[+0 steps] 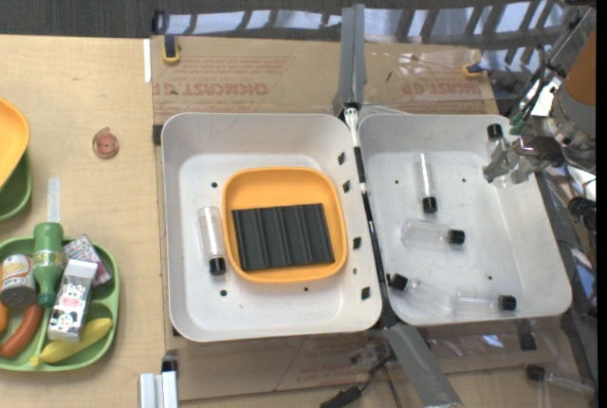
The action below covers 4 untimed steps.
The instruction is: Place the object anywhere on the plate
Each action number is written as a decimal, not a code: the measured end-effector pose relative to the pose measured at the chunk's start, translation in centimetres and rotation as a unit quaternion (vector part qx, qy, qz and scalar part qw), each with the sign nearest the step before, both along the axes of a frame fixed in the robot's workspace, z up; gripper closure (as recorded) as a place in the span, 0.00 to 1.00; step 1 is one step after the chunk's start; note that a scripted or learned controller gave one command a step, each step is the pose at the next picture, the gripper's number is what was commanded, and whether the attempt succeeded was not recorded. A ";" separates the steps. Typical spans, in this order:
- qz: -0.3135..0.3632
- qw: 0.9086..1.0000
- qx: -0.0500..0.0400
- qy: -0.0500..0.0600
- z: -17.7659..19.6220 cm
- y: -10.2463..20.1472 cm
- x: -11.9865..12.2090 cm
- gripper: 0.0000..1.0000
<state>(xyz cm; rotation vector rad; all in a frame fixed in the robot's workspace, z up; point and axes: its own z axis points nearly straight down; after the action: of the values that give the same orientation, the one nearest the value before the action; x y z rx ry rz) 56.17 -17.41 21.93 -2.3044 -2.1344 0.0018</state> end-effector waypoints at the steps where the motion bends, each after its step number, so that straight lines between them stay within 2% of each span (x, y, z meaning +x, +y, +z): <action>1: 0.057 0.998 -0.001 0.000 3.8 -2.7 6.0 1.00; 2: 0.169 0.986 -0.001 -0.001 8.5 -4.8 9.8 1.00; 3: 0.227 0.974 -0.001 -0.001 18.7 -4.7 9.8 1.00; 4: 0.227 0.974 -0.001 -0.001 18.7 -4.7 9.8 0.00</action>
<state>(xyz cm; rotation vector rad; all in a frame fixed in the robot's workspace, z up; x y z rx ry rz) 66.00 -22.10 40.62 -1.7617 -2.6034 0.0020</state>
